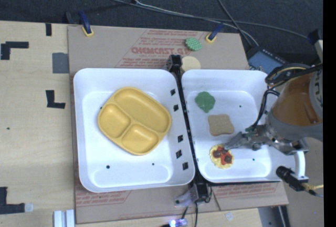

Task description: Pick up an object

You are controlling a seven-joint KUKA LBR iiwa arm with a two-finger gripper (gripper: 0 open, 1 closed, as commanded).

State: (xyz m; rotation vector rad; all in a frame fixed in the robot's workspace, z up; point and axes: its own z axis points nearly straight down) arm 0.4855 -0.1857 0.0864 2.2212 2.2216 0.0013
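Gripper (227, 145) tips reach down into the right bin (247, 81), right at the top edge of the little pizza toy (221, 156). I cannot tell if it is spread apart or squeezed together, and nothing shows between its tips. The pizza toy lies flat near the front edge of the right bin, toward the wall between the two bins.

Just behind the pizza toy sits a brown toast piece (220, 124), flat too. Behind that, nearer the back of the bin, is a green leaf toy (205, 101). So the right bin has three small toys.

The left bin (86, 168) has one yellow tray (134, 120) with three sections, turned at a slant in the middle.

Behind the bins, on the cardboard sheet (105, 47) covering the counter, lie one green round toy (193, 43) and one pale round piece (191, 63).

I think the job has just started. The arm (294, 110) is down low by the pizza toy, so that looks like the pick. All the toys lie on the bin floor. Grabbing and lifting are left to do.
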